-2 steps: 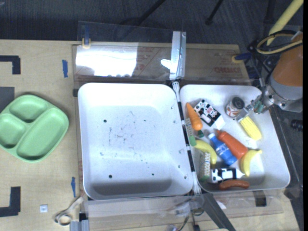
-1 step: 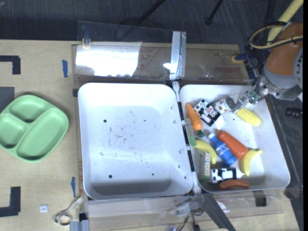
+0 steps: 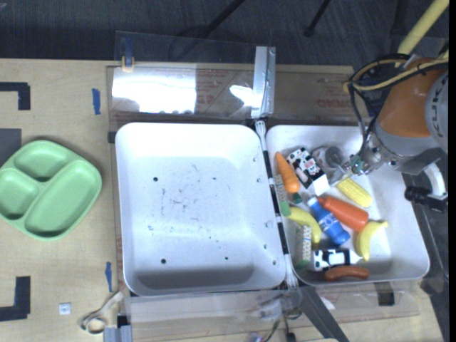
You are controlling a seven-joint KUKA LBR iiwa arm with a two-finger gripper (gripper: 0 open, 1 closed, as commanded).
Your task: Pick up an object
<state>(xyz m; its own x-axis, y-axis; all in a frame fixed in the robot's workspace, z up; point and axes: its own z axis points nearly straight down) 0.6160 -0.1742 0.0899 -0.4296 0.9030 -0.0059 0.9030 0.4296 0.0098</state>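
Targets all sit in the right bin (image 3: 417, 262): corn cob (image 3: 354, 191) nearest my tool, orange bottle (image 3: 345, 212) just beside it at 7 o'clock, blue bottle (image 3: 328, 223), banana (image 3: 368, 236) toward 6 o'clock, carrot (image 3: 287, 173) against the bin's 9 o'clock wall, cow toy (image 3: 305, 164) near 11, sausage (image 3: 344, 272) and a second black-white toy (image 3: 328, 258) at the 6 o'clock edge. My tool (image 3: 358, 164) hangs low at the bin's 1 o'clock area, just above the corn; nothing seen in it, and whether it's apart or together I can't tell. Step looks like approach/descent, no grasp yet. Next move probably calls for lining up across the corn, dropping and closing. Clutter is tight, so neighbours may get nudged. Left bin (image 3: 142, 141) and green tray (image 3: 14, 205) on the table (image 3: 57, 112) are well apart at 9 o'clock.
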